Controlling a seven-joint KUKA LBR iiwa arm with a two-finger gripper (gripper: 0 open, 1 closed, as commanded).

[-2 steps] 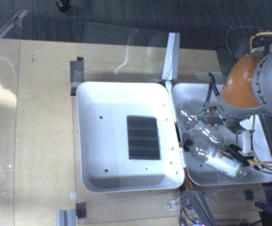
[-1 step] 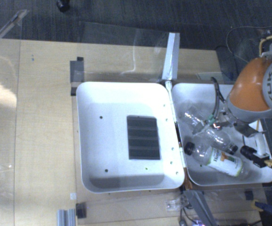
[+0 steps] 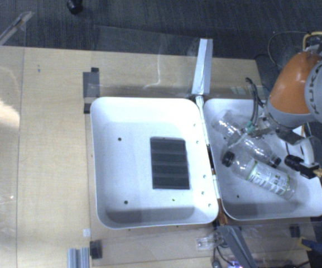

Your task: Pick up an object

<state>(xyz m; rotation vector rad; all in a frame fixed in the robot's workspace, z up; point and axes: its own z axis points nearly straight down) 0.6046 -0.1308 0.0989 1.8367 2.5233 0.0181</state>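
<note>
Several clear plastic bottles lie in the right bin (image 3: 317, 205). One bottle (image 3: 264, 176) with a black cap and a white label lies slanted across the bin's middle. Another clear bottle (image 3: 226, 126) rests near the bin's back left corner. The grey arm with its orange band (image 3: 292, 82) hangs over the bin's back right. My gripper (image 3: 254, 129) is down among the bottles, at or just above the clear plastic between the two. Glare and clear plastic hide whether anything is held. A dark ribbed rectangular block (image 3: 169, 162) lies flat in the middle of the left bin (image 3: 110, 149).
A grey metal divider strip (image 3: 203, 66) stands behind the gap between the two bins. Cables (image 3: 303, 169) and a black connector trail over the right bin's right side. A pale wooden bench surrounds the bins, with a clear panel at far left.
</note>
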